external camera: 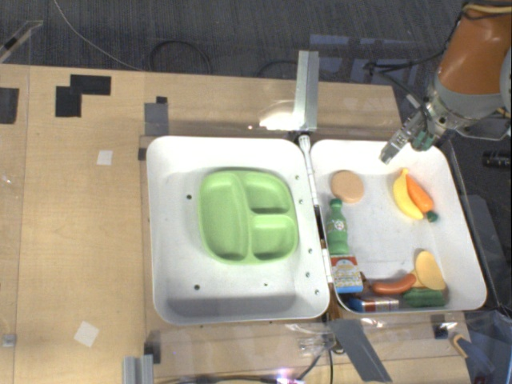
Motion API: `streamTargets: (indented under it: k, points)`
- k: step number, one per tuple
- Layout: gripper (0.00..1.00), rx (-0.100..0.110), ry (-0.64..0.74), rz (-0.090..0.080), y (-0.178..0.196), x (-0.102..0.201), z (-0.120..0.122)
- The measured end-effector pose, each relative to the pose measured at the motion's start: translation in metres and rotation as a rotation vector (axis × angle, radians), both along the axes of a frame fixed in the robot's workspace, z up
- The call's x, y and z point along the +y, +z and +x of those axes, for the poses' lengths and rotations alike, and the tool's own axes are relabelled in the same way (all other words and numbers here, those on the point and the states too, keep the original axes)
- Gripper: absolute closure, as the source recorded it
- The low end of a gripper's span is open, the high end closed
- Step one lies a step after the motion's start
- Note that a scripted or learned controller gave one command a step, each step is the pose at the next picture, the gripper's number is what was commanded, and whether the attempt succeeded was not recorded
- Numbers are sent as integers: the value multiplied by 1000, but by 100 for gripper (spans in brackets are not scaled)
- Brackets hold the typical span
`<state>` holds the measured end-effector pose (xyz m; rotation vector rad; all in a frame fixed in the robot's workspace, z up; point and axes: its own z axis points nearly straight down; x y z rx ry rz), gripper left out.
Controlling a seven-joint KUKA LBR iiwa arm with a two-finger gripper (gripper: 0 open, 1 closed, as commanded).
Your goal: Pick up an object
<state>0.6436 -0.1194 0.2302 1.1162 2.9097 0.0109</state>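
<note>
My gripper (398, 147) hangs over the far edge of the right bin (384, 234), above and right of a tan round cookie (347, 186). Nothing shows between its fingers. A yellow banana (404, 199) and an orange carrot (419, 194) lie together just below the gripper on the right. A green bottle (338, 227) lies along the bin's left wall. At the bin's near end sit a small carton (347, 277), a red sausage (390, 284), a yellow chip-like piece (429, 270), a green cucumber (424, 298) and a dark marker (376, 303).
The left bin (172, 214) holds a green divided tray (246, 216). A metal divider post (306, 94) stands at the back between the bins. The arm's orange band (478, 50) is at the upper right.
</note>
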Motion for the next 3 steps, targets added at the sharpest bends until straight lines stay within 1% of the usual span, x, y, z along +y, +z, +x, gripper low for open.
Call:
streamTargets:
  k: [1,2,3]
  points:
    - [100,13,-136,3,49,-2,15]
    - [100,14,-50,-2,69,-57,-87]
    - [100,12,-30,-1,-131,-85,-94]
